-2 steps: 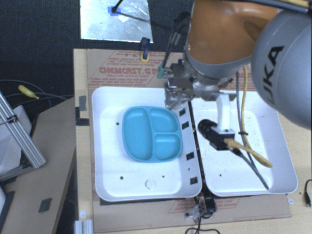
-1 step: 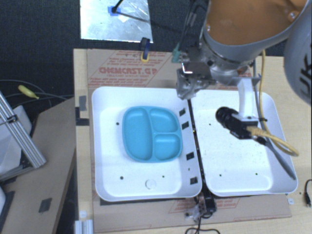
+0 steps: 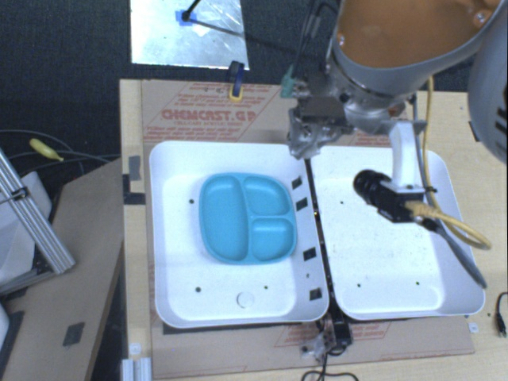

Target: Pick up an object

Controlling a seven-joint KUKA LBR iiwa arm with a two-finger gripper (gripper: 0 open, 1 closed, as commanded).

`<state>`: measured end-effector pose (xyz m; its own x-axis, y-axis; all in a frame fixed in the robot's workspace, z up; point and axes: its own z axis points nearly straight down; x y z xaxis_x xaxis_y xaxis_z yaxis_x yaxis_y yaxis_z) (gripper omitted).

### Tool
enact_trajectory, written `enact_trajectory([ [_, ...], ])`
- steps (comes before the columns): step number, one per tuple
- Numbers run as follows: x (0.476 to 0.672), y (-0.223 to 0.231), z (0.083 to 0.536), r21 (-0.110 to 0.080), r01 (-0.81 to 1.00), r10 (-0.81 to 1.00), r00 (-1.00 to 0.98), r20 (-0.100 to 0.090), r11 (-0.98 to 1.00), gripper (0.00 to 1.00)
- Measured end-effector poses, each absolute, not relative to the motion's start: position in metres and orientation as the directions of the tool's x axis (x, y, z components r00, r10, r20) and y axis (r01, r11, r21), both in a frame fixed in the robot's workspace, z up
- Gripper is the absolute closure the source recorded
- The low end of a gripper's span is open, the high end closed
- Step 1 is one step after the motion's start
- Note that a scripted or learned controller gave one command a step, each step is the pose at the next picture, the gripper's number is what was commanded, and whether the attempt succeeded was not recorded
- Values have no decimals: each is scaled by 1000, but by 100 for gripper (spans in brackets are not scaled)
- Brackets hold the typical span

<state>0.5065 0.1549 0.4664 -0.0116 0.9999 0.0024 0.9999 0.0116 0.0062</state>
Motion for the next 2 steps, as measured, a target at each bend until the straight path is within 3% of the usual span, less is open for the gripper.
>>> enact_trajectory([
  [1, 507, 155, 477, 8, 1000, 1000, -17, 3, 17, 100],
  [2, 484, 119, 316, -15, 1000, 1000, 3, -5, -3, 100],
])
